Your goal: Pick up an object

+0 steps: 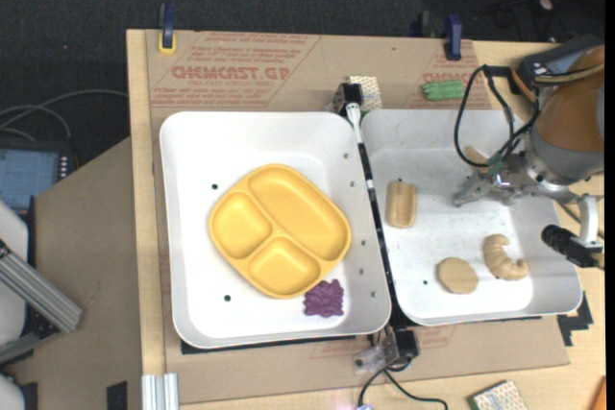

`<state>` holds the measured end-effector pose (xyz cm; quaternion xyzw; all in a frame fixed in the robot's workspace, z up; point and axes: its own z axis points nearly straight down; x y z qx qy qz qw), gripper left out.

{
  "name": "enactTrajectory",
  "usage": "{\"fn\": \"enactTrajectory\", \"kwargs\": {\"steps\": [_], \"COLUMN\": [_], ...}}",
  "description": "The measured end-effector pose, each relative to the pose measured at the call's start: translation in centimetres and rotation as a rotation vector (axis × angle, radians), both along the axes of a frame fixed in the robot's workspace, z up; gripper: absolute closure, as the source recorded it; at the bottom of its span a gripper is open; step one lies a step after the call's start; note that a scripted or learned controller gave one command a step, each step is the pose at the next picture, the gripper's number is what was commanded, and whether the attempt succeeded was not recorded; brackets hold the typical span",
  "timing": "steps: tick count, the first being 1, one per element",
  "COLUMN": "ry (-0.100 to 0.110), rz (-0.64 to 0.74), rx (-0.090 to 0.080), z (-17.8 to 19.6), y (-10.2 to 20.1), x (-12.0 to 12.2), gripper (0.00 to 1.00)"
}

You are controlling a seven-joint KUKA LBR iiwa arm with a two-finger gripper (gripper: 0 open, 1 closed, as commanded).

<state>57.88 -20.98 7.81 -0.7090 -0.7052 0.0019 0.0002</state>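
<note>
I see three pale food pieces in the right bin (423, 144): a bread roll (401, 204) near its left wall, a round cookie (458, 276) and a croissant (504, 256) toward the front. The gripper (490, 187) hangs over that bin's right part, above the croissant; I cannot tell how it is set. The left bin (183, 206) holds a yellow divided plate (279, 229) with purple grapes (325, 299) beside it.

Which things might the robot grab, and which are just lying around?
Things it might grab: bread roll, cookie, croissant, purple grapes, yellow divided plate.

Just lying about: green thing on the bench behind the bins, blue clamps, black cable.
</note>
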Motion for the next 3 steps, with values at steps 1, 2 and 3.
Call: {"fn": "enactTrajectory", "kwargs": {"steps": [1, 2, 3], "ry": [-0.002, -0.008, 0.000], "rz": [0.010, 0.010, 0.007], "rx": [0.013, 0.001, 0.013], "z": [0.6, 0.7, 0.7], "y": [-0.9, 2.6, 0.1], "x": [6.2, 9.0, 8.9], "gripper": [0.00, 0.00, 0.00]}}
